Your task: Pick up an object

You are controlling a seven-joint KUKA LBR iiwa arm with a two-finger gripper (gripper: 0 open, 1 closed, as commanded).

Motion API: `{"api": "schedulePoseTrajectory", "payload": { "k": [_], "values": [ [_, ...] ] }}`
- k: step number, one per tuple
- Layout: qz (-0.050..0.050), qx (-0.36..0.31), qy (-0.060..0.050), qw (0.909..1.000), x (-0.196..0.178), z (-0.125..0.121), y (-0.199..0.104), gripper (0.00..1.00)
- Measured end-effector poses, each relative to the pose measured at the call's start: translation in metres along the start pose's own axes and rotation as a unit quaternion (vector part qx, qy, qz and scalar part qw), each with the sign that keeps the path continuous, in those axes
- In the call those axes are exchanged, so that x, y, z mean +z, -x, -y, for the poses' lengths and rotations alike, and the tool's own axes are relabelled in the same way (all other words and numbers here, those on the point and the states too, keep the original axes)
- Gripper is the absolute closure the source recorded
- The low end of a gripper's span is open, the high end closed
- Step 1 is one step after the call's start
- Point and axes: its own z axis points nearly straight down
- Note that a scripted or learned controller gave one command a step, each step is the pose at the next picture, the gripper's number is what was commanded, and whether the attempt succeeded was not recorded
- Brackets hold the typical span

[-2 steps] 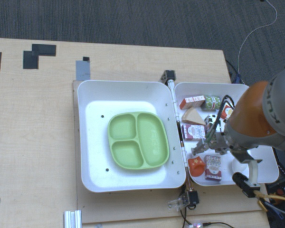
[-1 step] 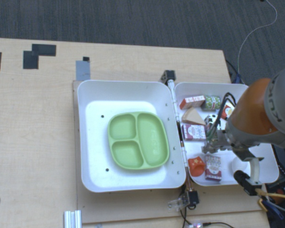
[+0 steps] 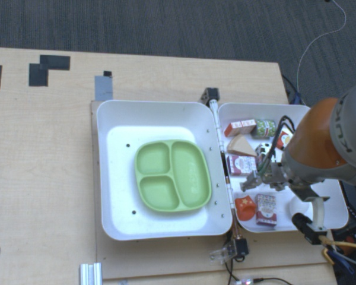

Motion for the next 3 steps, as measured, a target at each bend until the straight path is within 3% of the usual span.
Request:
{"api": "schedulePoseTrajectory", "payload": {
  "k": [1,2,3],
  "values": [
    [0.0,-0.002,0.002,1.0,-0.011,-0.002,-0.001,1.0],
    [0.0,-0.001,0.002,1.0,-0.01,-0.002,-0.001,0.0],
    [0.0,0.003,-0.005,1.0,0.022,0.004,0.004,0.0]
  ]
}}
